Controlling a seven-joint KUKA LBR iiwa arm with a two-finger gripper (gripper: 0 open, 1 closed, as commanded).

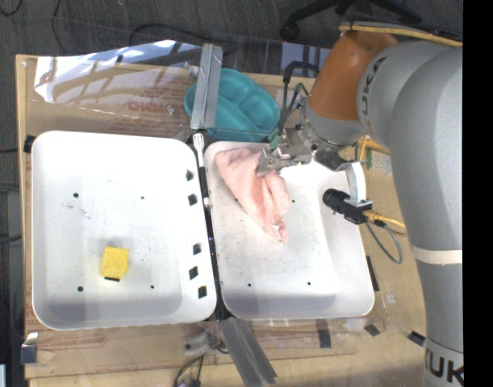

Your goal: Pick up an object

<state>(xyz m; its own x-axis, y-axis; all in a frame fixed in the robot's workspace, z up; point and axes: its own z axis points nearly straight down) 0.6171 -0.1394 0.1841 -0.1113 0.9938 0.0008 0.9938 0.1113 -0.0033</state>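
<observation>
Landmark: the divider (204,224) between the two white bins, running from the far edge of the bench toward the camera.
Right bin (343,285): lies just right of the divider and holds a pink cloth.
Cloth (258,190): crumpled and draped, its far end just right of the divider's far end, its tail trailing away from the divider toward the bin's middle.
Gripper (272,159): at the cloth's far upper edge, right of the divider's far end; the cloth's edge appears bunched up between its fingers, which sit close together on the fabric.
Arm (407,87): grey with an orange band, well to the right of the divider.
Left bin (68,160): lies just left of the divider.
Yellow block (114,263): in the left bin, well left of the divider, toward the near side.
Teal container (234,107): outside the bins, just beyond the divider's far end.
</observation>
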